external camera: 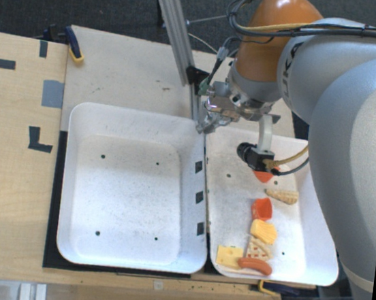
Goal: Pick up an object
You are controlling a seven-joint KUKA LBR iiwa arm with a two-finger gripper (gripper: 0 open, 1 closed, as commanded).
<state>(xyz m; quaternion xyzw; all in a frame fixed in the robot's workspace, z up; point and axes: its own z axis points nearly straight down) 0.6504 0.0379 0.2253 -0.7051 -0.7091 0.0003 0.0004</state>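
My gripper hangs low over the far end of the ridge between the two bins, at the right bin's back left corner. Nothing shows in it. Small toy foods lie along the right bin's right side: a red-orange piece, a tan crinkled piece, a red piece, a yellow block, a waffle-like piece, a yellow cheese slice and a red sausage. All of them lie nearer the camera than the gripper, the closest about a hand's width away.
The left bin stands beside the right one, sharing the raised middle rim. A slanted aluminium bar rises behind the gripper. A blue and yellow clamp sits at the bench's back left. The arm's bulk covers the right side.
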